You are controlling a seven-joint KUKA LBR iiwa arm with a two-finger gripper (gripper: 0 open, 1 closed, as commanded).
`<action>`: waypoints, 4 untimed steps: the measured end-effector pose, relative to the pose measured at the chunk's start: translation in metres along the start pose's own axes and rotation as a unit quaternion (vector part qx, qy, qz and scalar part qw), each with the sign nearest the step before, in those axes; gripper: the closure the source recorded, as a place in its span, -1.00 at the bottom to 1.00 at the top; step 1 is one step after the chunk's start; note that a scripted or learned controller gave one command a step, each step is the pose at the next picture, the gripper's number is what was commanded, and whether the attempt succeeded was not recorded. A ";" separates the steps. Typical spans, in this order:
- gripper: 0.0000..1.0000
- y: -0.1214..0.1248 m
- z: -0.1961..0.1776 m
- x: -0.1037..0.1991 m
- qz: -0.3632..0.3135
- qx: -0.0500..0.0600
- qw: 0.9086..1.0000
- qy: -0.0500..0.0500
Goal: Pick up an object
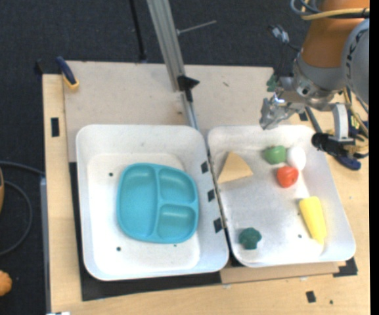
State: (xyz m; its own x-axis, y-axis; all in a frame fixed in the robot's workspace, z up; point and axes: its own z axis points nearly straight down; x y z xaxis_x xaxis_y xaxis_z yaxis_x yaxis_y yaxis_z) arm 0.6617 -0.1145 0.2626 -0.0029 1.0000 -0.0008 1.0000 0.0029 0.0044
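Nearest the camera, far below the claw, a dark green broccoli piece [249, 237] lies by the front edge of the right bin [268, 195]. A little further back and out toward the arm's side is a yellow corn cob [312, 218], lying lengthwise. Both are well apart from the claw.

Further in come a red tomato [287, 176], a white egg [297, 157] touching or nearly touching it, and a green pepper [275, 154] just beside the egg. These three make a tight cluster just below the claw and are the nearest things to it. A tan wedge of cheese [234, 168] rests against the bin's inner wall, down and away from the claw toward the other bin.

The left bin [97, 151] holds a teal divided plate [157, 202], well away from the claw across the shared wall.

Furthest back, the claw [271, 115] hangs over the back rim of the right bin, above the bench rather than down among the objects. Whether it is open or closed cannot be told, since its tip is small and blurred. Nothing can be seen in its grasp.

As a judgement, this is the approach step: no object has been lifted. The green pepper looks the handiest target. The next move calls for coming forward over the cluster and then dropping straight down. The crowding of pepper, egg and tomato means the descent must be well centred, or a neighbour may be nudged or the round thing may slip out.
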 end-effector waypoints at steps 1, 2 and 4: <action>1.00 -0.018 0.015 0.047 -0.001 0.002 1.000 0.000; 1.00 -0.038 0.025 0.101 -0.001 0.003 1.000 0.000; 1.00 -0.073 0.009 0.200 -0.003 0.002 1.000 0.001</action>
